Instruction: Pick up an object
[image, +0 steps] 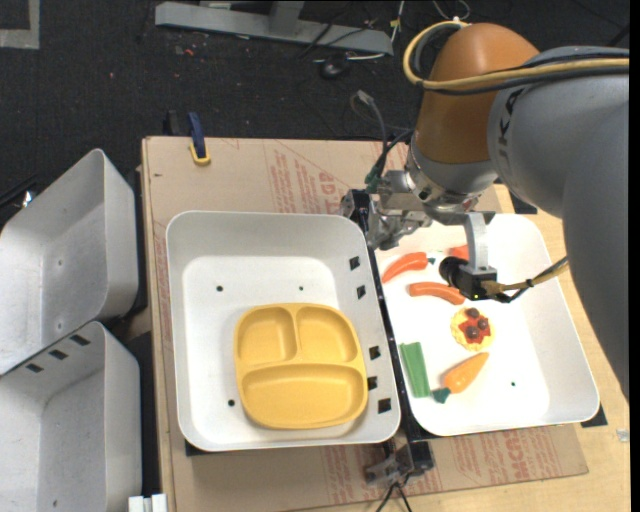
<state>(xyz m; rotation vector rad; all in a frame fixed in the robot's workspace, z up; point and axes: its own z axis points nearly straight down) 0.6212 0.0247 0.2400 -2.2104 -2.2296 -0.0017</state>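
My gripper (386, 226) hangs over the far left corner of the right bin (560, 340), near the wall shared by the two bins. Just in front of it lies a red-orange toy pepper (404, 265), and a second one (435, 292) lies a little nearer. Toward the bin's middle sit a small round toy pizza (471, 327), a carrot (463, 373) and a green block (413, 366). A small red piece (457, 251) peeks out by the wrist. No object shows in the gripper.
The left bin (200, 300) holds a yellow divided plate (299, 365). The large grey arm (560, 120) covers the right bin's far right side. More white bins (60, 260) stand off the bench at the left.
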